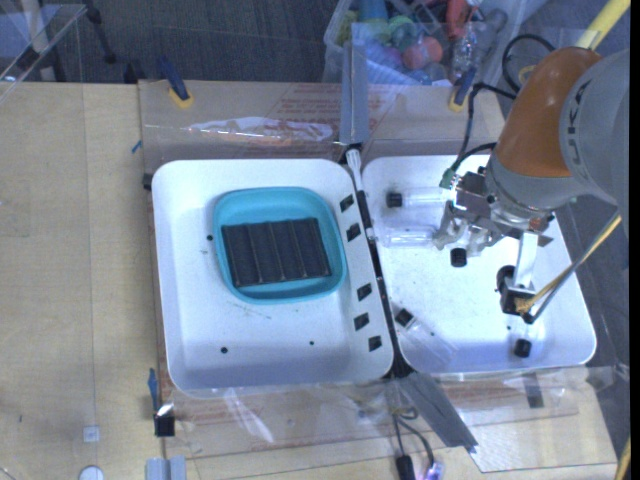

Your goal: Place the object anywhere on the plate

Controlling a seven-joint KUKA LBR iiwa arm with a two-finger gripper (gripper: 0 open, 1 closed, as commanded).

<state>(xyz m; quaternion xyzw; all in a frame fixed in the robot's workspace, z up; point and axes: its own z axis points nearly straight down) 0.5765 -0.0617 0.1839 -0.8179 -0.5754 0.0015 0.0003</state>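
Observation:
A blue, squarish plate (226,268) lies in the left bin (190,328). A dark, ribbed rectangular object (275,251) rests flat on the plate's middle. My gripper (458,240) hangs low over the right bin (560,338), near its upper middle, well to the right of the plate. A clear, tube-like item (406,237) lies just left of the gripper; whether they touch cannot be told. Nothing shows clearly held in the gripper.
Another clear item with a black cap (394,200) lies at the right bin's back left. Small black pieces (403,317) (521,347) sit on its floor. A white-and-black part (512,286) hangs beside a yellow rod. A box of coloured toys (420,13) stands behind.

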